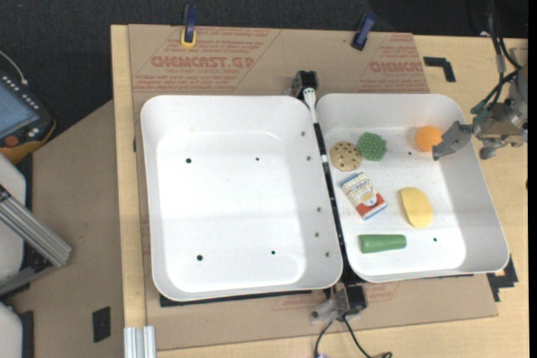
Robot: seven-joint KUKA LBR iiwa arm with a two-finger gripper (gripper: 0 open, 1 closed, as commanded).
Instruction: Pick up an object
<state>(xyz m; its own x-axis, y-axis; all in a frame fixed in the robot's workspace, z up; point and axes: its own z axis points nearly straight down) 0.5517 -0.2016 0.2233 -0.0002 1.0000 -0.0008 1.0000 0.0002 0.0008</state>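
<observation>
Here, the gripper hangs over the right bin beside an orange ball; whether its claw is spread cannot be told.

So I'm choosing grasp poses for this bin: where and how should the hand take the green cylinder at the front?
Probably across the middle of the green cylinder, coming straight down from above. It lies flat on its side, long axis running left-right in the camera view, so the fingers should close across its narrow width, one toward the bin's front wall, one toward the yellow piece. Both sides look free.
</observation>
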